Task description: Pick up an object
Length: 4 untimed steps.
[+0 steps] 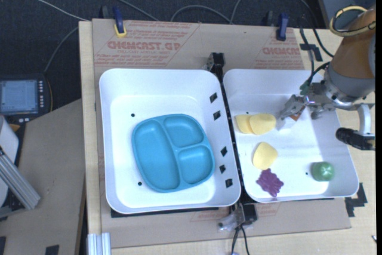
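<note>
Two white bins side by side on the surface (pixel 149 39). Left bin (pixel 119 92) holds a blue three-compartment tray (pixel 172 152), roughly centred, slightly toward the bin's front edge. Right bin (pixel 262 83) holds four items: a pale yellow piece (pixel 255 123) by the bin's left wall, mid-depth — looks like two overlapping lobes; a second yellow piece (pixel 264 155) just in front of it, apart from it; a purple knobbly piece (pixel 270 181) near the front edge, just beside the second yellow one; a green round object (pixel 323 171) in the front right corner, well apart from the rest. Arm comes in over the right bin's right wall. Claw (pixel 291 110) sits low over the bin floor, tips just beside the right end of the first yellow piece — contact unclear. Claw state: cannot tell, nothing seen between its tips.
</note>
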Each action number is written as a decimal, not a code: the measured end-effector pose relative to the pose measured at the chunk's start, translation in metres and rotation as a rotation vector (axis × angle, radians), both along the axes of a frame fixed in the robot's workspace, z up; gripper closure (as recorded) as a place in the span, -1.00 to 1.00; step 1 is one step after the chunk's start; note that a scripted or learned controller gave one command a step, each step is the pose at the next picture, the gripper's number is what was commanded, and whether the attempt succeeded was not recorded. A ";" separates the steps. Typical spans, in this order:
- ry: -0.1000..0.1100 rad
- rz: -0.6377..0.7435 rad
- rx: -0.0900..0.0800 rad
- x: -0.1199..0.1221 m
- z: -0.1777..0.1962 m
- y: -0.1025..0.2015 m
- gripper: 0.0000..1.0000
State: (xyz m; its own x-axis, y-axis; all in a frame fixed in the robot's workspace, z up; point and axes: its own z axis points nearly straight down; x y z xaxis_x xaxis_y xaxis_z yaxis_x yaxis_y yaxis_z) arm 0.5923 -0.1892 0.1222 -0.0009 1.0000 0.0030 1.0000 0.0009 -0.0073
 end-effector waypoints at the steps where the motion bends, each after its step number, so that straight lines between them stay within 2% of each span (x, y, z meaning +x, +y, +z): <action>1: -0.002 0.000 -0.001 -0.001 -0.040 0.001 -1.00; 2: -0.010 0.000 -0.002 0.002 -0.024 0.001 1.00; 4: -0.013 0.000 -0.005 -0.003 0.074 -0.011 1.00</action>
State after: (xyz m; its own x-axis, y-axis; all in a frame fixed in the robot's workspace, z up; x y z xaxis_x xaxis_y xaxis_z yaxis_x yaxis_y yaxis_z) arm 0.5891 -0.2002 0.1961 -0.0006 1.0000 -0.0022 1.0000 0.0007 0.0060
